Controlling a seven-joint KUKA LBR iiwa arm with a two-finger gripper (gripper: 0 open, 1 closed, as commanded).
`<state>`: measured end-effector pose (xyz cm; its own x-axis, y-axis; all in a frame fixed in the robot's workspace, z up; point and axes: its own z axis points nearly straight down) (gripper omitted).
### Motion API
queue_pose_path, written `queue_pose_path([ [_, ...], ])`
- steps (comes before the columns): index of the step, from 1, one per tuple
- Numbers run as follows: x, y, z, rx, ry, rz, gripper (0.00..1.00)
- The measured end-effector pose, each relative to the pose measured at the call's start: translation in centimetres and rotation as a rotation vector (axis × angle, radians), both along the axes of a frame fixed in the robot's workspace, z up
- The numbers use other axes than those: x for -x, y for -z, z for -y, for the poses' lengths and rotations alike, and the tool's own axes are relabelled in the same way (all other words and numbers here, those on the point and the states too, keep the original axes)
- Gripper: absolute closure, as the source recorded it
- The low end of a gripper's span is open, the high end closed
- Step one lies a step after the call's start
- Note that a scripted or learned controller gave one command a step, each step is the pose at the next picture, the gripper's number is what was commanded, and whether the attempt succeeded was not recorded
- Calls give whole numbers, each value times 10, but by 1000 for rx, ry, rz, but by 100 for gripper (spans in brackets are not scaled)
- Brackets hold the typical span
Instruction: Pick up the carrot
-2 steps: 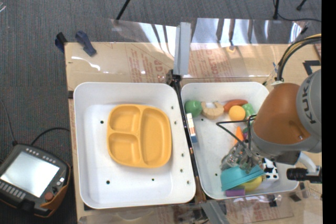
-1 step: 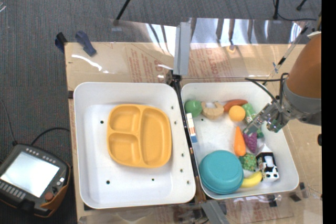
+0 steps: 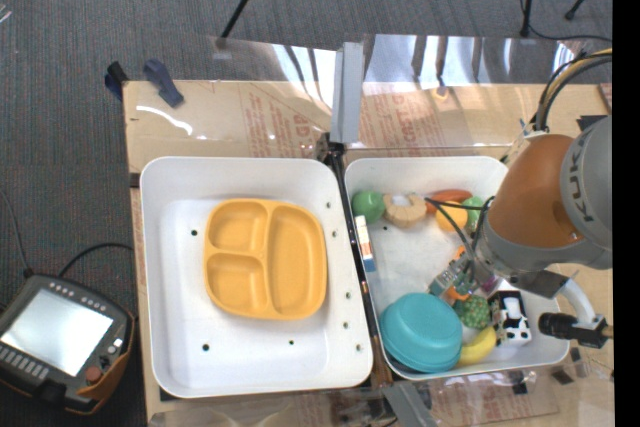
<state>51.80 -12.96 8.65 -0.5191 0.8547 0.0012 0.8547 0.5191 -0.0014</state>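
Two shallow white bins sit side by side on a bench: the left bin (image 3: 170, 355) holds one yellow divided plate (image 3: 266, 258), and the right bin (image 3: 425, 169) holds a jumble of toys. Counted there are one teal bowl (image 3: 421, 331), one green apple (image 3: 367, 205), one tan round piece (image 3: 407, 209), one banana (image 3: 479, 345), one green broccoli-like piece (image 3: 474, 312), one black-and-white cow figure (image 3: 513, 321) and one small white carton (image 3: 365, 245) with a blue patch, its printing too small to read. The gripper (image 3: 457, 281) reaches down near the bowl's upper right edge; whether it is released or clenched cannot be told. The carrot (image 3: 450, 198), orange-red, lies by the bin's far wall, apart from the gripper, though arm and cables partly hide that corner.
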Motion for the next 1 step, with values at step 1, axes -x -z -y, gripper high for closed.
queue_pose_path([
  [1, 0, -10, 1, 0, -2, 0, 100],
])
